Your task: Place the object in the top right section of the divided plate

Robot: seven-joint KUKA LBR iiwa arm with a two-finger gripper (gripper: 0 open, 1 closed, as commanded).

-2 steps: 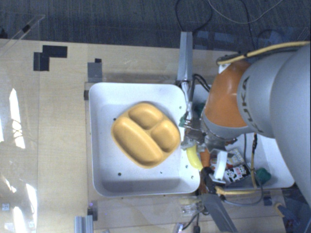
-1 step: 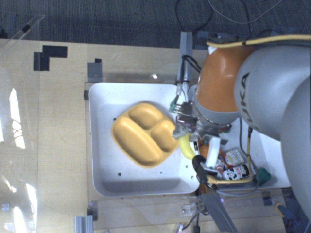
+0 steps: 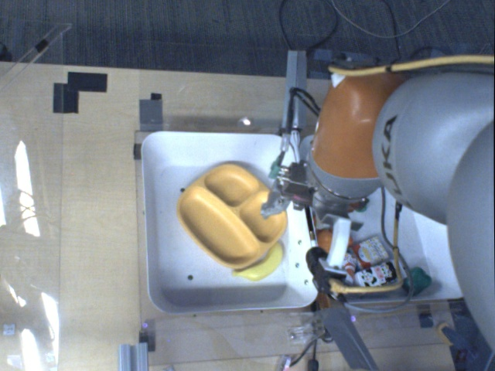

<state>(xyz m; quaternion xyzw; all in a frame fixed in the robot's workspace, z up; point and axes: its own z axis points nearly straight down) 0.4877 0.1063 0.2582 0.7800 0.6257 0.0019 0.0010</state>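
Yellow-orange plastic is what I see first: the divided plate (image 3: 220, 216) lies in the left bin (image 3: 166, 207), tilted diagonally, with its glossy compartments bulging like an upturned shell, so I cannot tell which section is the top right one. A paler yellow object (image 3: 263, 267) pokes out from under the plate's lower right edge, touching it, near the bin's right wall; most of it is hidden, and I cannot say what it is. My arm (image 3: 402, 137) comes in from the right, its orange band sitting above the divider between the two bins, and the end effector (image 3: 275, 199) hangs at the plate's right edge, over the compartment nearest the right wall. A metal finger tip (image 3: 271, 205) appears to touch or nearly touch the plate there, but the wrist covers the rest, so I cannot tell how far the fingers are spread or whether anything sits between them. In the right bin (image 3: 433, 230), just below the wrist, I see a cluster of small things: something orange (image 3: 325, 238), a printed packet (image 3: 374, 249) and a green piece (image 3: 418, 279), partly under the arm. The wooden bench (image 3: 69, 207) stretches to the left of the bins.
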